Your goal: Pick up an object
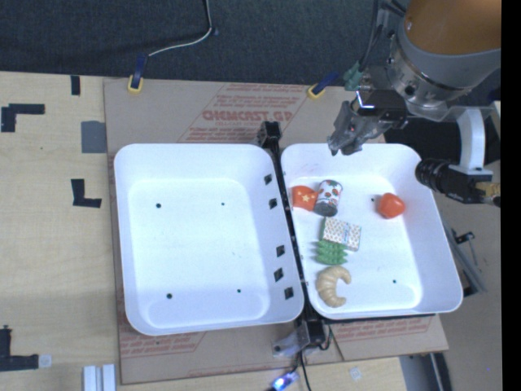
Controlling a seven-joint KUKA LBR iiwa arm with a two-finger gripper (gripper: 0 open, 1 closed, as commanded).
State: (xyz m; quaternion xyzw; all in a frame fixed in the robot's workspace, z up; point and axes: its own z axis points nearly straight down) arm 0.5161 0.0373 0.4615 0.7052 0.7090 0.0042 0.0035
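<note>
The arm reaches in from the right, and its hand (348, 141) hangs over the far rim of the right bin (423, 255), near that bin's far left corner. The fingers are dark and bunched against the shadow under the wrist, so I cannot tell whether they stand apart or together; nothing shows between them.

All the loose things lie in the right bin. Closest to the hand, along the bin's left wall, are a small red piece with a yellow mark (304, 197) and, touching its right side, a little can with a red and white label (329, 197), lying tilted. Just nearer the front sits a flat patterned packet (342, 234), and against its near edge a green ridged toy (330, 253). A tan croissant (334, 286) lies at the front, just beyond the green toy. A red tomato-like ball (391, 206) sits by itself toward the right wall, well apart from the cluster.

The left bin (134, 243) adjoins the right one along a black hinged seam (281, 226). Both rest on a brown board (236, 112) on the table (49, 235).
</note>
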